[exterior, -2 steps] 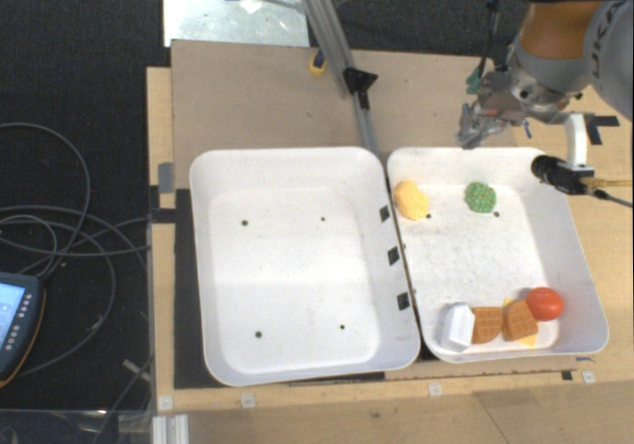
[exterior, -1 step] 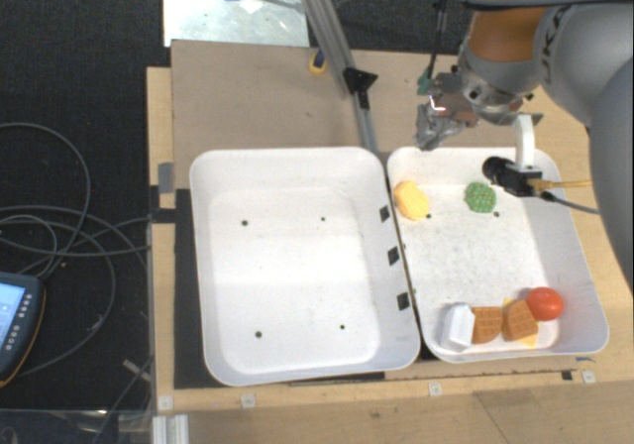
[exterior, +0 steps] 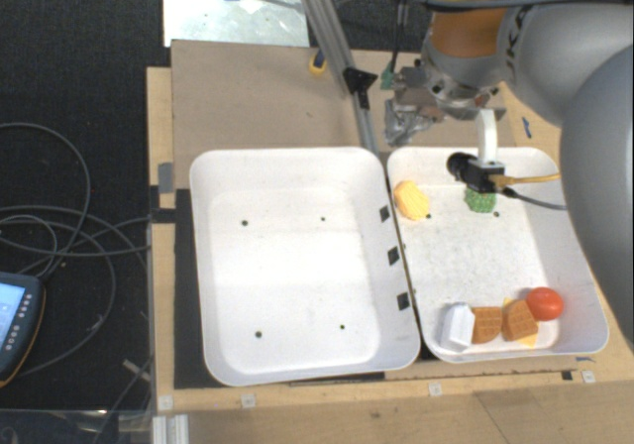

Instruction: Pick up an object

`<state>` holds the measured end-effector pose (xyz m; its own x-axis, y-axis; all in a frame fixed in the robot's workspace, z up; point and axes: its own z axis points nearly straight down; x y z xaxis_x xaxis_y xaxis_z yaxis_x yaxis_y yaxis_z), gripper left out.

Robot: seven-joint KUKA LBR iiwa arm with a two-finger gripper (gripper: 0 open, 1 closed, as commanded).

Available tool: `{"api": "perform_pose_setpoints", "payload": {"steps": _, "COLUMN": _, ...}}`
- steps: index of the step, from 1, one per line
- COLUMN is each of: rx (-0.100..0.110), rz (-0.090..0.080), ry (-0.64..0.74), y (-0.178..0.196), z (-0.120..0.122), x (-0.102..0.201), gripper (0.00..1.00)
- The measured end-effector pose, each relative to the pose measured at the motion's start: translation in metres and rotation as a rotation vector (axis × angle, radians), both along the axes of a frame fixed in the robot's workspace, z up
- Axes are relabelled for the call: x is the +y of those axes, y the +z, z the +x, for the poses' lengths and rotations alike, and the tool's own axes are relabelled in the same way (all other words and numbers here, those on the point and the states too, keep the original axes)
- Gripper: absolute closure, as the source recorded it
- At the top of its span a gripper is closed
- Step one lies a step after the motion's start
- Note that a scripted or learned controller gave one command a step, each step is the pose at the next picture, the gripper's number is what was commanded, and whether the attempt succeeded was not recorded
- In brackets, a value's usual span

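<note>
My gripper [exterior: 404, 127] hangs over the far left corner of the right bin [exterior: 495, 254], above its back rim. A yellow corn-like piece [exterior: 411, 199] lies just in front of and below it, near the bin's left wall. A small green object [exterior: 481, 201] sits to the corn's right, partly under the arm's hardware. Along the bin's front edge lie a white block [exterior: 456, 325], two brown waffle-like pieces [exterior: 486, 324] [exterior: 519, 319] and a red ball [exterior: 544, 303]. I see nothing between the gripper's tips.
The left bin [exterior: 297, 264] lies beside the right one, their walls touching in the middle. A slanted grey pole [exterior: 332, 36] crosses behind the bins. Cables and a tablet [exterior: 15, 318] lie on the floor at the left.
</note>
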<state>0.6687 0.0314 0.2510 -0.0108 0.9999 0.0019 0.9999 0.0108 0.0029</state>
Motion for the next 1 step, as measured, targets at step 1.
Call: {"api": "perform_pose_setpoints", "payload": {"steps": 1, "rx": 0.002, "rz": 0.000, "ry": -0.001, "y": -0.0049, "z": -0.0057, "x": 0.0477, "gripper": 1.00}}
